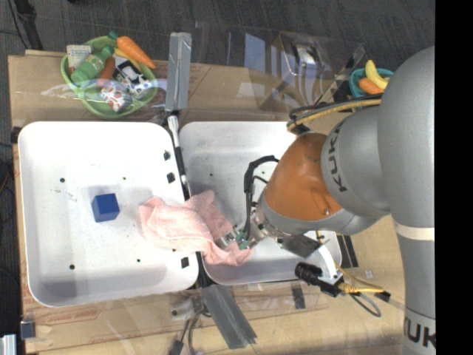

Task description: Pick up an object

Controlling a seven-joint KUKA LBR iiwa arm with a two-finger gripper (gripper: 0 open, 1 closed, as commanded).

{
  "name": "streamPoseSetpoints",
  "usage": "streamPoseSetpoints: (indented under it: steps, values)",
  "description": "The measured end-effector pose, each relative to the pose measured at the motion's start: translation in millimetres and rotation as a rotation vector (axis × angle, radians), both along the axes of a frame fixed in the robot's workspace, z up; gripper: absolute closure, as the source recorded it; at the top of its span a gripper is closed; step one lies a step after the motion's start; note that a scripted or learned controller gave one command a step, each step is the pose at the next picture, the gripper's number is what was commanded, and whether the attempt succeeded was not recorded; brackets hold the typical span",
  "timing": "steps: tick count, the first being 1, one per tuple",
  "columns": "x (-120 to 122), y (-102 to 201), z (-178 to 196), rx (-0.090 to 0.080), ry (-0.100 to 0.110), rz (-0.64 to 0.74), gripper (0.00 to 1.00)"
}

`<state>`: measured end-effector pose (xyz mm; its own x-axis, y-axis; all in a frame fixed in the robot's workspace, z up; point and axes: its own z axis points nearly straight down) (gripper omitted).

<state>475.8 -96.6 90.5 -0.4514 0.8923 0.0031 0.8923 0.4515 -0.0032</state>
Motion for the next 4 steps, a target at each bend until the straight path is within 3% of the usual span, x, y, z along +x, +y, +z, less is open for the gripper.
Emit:
streamPoseSetpoints:
  steps: [1,2,3,4]
  values:
    - [89.3,-26.0,1.1,-0.002,-0.001,-0.285,0.0]
    - [20.4,-7.2,7.3,0.0,0.001,-0.192,0.0]
    - [20.8,-7.2,16.6,0.0,0.003,-0.188,1.0]
    - [20.8,-7.2,16.6,0.0,0.003,-0.188,0.0]
